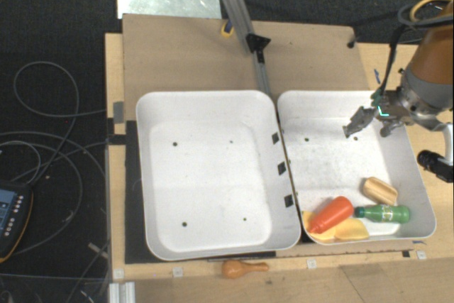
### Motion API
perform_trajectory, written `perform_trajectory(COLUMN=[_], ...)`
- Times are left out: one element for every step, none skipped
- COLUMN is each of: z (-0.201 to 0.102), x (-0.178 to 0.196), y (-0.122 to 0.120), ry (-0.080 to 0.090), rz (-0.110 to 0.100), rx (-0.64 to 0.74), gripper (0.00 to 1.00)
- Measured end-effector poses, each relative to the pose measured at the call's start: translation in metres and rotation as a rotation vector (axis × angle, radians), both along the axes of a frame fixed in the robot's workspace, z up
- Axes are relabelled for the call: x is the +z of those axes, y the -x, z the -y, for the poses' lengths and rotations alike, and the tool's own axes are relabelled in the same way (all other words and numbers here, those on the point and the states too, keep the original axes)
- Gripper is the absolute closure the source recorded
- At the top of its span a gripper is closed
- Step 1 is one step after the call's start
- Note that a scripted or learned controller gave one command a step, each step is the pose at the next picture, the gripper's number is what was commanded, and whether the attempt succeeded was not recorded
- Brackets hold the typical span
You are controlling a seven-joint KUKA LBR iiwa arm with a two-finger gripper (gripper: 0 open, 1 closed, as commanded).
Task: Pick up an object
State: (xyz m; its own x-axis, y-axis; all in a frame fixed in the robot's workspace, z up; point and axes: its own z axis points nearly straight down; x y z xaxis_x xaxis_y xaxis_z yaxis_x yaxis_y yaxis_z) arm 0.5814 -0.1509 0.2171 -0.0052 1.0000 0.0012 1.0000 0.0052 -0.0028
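Note:
In the right bin (319, 152) lie a tan bread-like roll (379, 189), a green bottle (384, 213), an orange carrot-shaped piece (330, 214) and a yellow piece (347, 230), all bunched in the near right corner. My gripper (370, 123) hangs over the far right part of that bin, well above and behind the objects. Its two dark fingers (355, 125) stand apart, open, with nothing between them.
The left bin (206, 174) sits beside the right one, joined by black clips (281, 168). A small orange-brown object (243, 267) lies on the bench in front of the bins. A metal pole (237, 3) slants across the far side. Cables lie on the floor at left.

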Motion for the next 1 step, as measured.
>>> perform_trajectory(z=[0.0001], x=[0.0021], y=[-0.0008], ry=[0.001], rz=[0.004], rx=[-0.001], gripper=[0.00])
